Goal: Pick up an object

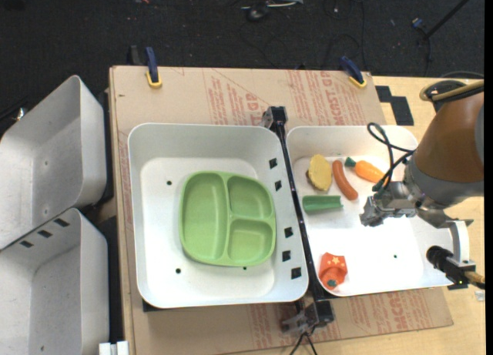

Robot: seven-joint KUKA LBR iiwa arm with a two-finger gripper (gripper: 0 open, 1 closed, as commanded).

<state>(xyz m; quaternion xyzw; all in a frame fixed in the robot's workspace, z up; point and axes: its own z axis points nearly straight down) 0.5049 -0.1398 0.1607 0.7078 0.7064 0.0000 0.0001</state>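
The right bin (pixel 400 269) holds several toy foods. A yellow potato-like piece (pixel 320 172) and a red sausage (pixel 345 179) lie near its back left, with an orange carrot (pixel 364 168) just right of them. A green cucumber (pixel 322 204) rests below those, and a red pepper (pixel 333 268) sits at the front left corner. My gripper (pixel 373 215) hangs low over the bin's middle, right of the cucumber and below the carrot. Nothing shows between its dark fingers.
The left bin (pixel 146 192) carries a green divided plate (pixel 229 219). Two more white bins (pixel 46 192) stand off the bench at the left. Blue-and-yellow clamps (pixel 152 68) hold the board's back edge. The arm's orange band (pixel 454 134) looms over the right bin's right side.
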